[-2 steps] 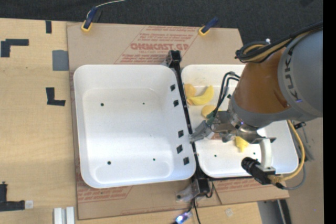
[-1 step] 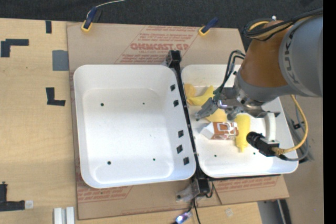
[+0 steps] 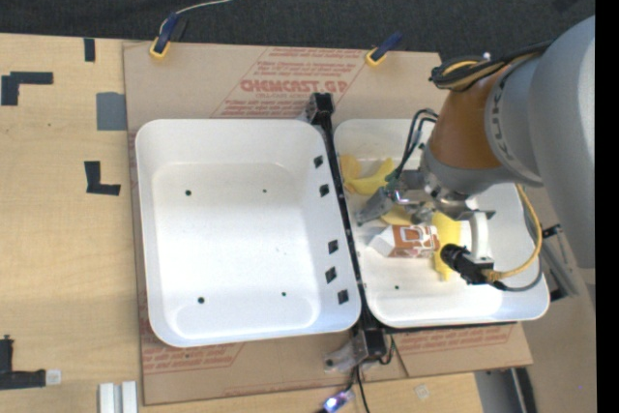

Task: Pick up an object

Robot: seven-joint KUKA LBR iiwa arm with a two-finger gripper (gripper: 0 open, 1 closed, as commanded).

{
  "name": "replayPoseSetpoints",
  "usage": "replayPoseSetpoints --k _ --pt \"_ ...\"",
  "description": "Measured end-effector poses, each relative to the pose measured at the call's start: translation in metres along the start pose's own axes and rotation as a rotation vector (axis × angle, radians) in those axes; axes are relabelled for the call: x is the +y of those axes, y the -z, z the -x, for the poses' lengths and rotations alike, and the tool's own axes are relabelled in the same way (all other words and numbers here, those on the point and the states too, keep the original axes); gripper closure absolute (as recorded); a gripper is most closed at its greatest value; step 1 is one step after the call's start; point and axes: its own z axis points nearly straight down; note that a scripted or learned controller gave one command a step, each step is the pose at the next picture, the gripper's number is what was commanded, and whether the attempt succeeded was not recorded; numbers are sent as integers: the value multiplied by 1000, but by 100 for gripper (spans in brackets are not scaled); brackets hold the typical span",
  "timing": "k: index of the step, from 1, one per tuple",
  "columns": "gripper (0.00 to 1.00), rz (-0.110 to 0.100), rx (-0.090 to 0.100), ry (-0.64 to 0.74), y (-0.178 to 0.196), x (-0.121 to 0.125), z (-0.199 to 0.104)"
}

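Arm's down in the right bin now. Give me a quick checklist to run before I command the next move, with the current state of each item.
1. Arm over the right bin, where the objects lie: ok.
2. Claw down among the objects: ok.
3. Object seen between the claw's fingers: cannot tell; the wrist blocks the view.
4. Targets within reach: ok; a yellow piece and a small orange-printed box lie beside the claw.
5. Yellow cable clear of the objects: cannot tell; it loops low over the bin.
6. Divider between the bins clear of the arm: ok.
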Motion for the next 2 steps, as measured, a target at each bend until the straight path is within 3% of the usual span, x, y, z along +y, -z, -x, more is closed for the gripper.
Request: replayPoseSetpoints --k 1,2 --pt "0 2 7 -6 -4 -70 99" --pt "100 5 1 2 5 -67 95"
